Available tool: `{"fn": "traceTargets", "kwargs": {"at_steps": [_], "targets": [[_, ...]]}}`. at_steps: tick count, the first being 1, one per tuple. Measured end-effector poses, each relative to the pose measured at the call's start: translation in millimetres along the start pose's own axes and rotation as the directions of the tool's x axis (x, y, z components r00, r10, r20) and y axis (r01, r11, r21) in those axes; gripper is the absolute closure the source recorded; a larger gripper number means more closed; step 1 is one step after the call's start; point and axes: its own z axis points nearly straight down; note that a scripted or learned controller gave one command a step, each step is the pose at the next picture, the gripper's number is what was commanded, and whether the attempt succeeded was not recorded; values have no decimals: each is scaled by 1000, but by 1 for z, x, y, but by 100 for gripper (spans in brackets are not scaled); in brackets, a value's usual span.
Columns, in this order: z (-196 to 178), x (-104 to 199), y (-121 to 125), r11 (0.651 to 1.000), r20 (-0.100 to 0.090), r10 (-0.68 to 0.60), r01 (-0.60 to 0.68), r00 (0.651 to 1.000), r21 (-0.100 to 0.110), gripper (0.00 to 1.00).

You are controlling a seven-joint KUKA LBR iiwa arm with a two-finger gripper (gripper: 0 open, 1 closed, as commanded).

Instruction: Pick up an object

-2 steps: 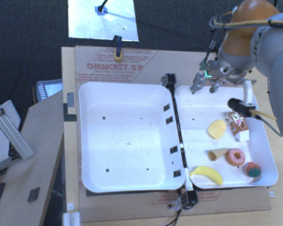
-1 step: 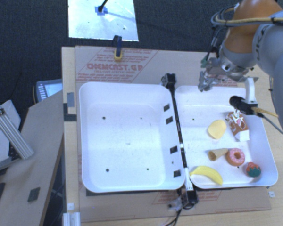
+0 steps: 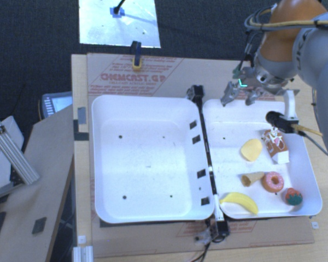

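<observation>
The gripper [image 3: 241,97] hangs with fingers spread and empty; below it in the right bin [image 3: 229,125] (well apart) lies the yellow chip [image 3: 251,149].

I log the gripper [image 3: 239,95] above the right bin's [image 3: 309,171] far rim, fingers spread (nothing between); banana [image 3: 240,202], doughnut [image 3: 273,182] inside.
</observation>
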Motion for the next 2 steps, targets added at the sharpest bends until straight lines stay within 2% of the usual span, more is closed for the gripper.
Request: {"fn": "traceTargets", "kwargs": {"at_steps": [1, 2], "targets": [[-11, 0, 1, 1000, 0, -3, 3, 1000, -4, 100], [-260, 39, -9, 1000, -1, 4, -4, 1000, -12, 100]]}}
